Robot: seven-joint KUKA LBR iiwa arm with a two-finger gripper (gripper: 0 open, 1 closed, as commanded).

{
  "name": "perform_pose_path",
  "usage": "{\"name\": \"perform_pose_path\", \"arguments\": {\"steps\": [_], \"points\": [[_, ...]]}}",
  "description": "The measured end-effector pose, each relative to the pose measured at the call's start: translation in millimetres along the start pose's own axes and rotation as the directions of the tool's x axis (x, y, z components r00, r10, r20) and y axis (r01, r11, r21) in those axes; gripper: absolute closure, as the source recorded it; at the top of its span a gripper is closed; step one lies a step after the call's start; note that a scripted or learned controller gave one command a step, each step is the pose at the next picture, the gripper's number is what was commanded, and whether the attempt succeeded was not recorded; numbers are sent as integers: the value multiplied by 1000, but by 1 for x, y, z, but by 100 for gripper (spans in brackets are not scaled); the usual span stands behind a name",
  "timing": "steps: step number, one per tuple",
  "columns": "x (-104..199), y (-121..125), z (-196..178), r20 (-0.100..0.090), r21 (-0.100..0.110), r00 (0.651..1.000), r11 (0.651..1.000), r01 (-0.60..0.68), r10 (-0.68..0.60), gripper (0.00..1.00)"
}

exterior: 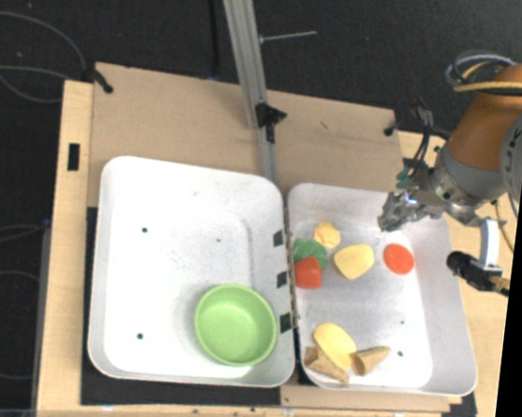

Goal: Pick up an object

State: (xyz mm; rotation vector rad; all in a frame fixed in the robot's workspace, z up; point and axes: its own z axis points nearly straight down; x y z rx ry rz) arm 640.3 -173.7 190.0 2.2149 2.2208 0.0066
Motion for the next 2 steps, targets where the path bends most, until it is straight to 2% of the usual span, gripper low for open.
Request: {"name": "perform_pose_path", "arguments": {"steps": [2], "points": [[-8,10,-91,0,0,1000,1000,1,-1,100]]}}
